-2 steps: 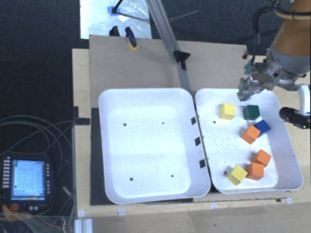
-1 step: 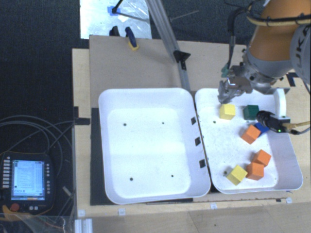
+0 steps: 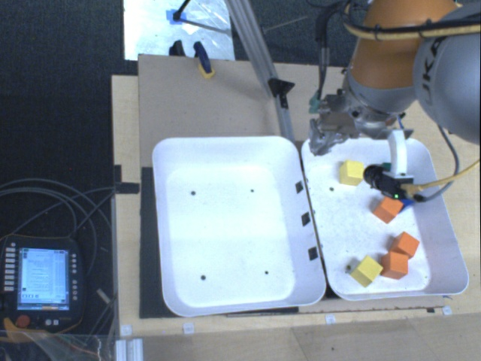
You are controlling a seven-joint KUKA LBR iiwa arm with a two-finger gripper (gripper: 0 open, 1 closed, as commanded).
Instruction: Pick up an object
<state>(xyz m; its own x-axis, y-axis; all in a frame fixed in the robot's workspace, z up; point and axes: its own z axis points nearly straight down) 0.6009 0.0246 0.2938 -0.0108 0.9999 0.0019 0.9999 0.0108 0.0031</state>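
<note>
Arm over the right bin (image 3: 443, 273), gripper (image 3: 325, 138) at its eleven o'clock corner.
Can't tell its grip; yellow block (image 3: 351, 173) sits just beside.

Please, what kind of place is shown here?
Probably a robotics lab bench: a grey-and-orange arm reaches over two white bins, one holding coloured blocks, with a teach pendant beside.

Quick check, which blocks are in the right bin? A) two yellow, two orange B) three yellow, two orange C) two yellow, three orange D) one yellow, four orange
C: the right bin holds a yellow block near the top, another yellow block near the bottom, and three orange blocks.
</note>
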